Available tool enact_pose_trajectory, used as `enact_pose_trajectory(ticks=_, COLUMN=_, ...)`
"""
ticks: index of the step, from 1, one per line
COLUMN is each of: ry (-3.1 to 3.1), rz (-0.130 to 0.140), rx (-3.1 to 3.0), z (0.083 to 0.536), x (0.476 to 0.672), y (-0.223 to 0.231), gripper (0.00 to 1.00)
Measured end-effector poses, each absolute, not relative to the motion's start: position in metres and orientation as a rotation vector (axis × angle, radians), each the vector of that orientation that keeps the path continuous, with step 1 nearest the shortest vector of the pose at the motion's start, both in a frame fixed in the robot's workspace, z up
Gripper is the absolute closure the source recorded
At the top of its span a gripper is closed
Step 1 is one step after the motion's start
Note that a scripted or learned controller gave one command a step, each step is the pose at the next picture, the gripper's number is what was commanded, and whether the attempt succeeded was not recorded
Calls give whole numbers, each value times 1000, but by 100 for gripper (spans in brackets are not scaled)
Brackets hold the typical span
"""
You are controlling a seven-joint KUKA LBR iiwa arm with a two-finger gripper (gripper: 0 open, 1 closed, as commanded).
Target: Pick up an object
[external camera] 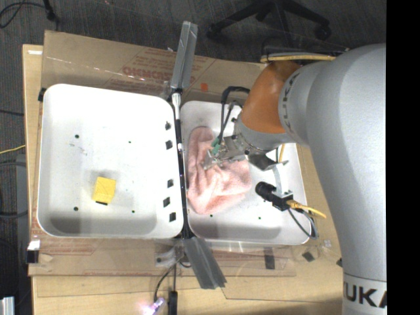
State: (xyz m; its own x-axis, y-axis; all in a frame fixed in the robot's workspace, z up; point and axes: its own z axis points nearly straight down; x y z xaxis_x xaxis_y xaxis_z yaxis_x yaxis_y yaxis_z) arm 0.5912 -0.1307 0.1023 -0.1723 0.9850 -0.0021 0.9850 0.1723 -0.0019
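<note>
The fingers are down in the right bin, pressed into the crumpled pink cloth directly beneath them — whether they are apart or together I cannot tell. Soft folds could slip free on lifting, or only a thin pinch may catch. The yellow block lies well away, in the left bin.

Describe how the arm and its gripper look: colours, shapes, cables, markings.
The arm is bulky, rounded, light grey, with an orange band above the wrist and black KUKA lettering near its base. Thin cables run along the wrist. The gripper is small, metallic grey, with green bits.
</note>
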Motion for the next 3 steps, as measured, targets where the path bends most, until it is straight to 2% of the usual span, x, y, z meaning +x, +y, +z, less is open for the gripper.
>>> enact_pose_trajectory(ticks=1, ry=1975, rz=-4, rx=2447, z=192, x=597, y=-67, gripper=100)
enact_pose_trajectory(ticks=2, ry=2105, rz=-8, rx=2341, z=136, x=611, y=-94, gripper=100)
enact_pose_trajectory(ticks=3, ry=2171, rz=-2, rx=2273, z=98, x=629, y=-146, gripper=100)
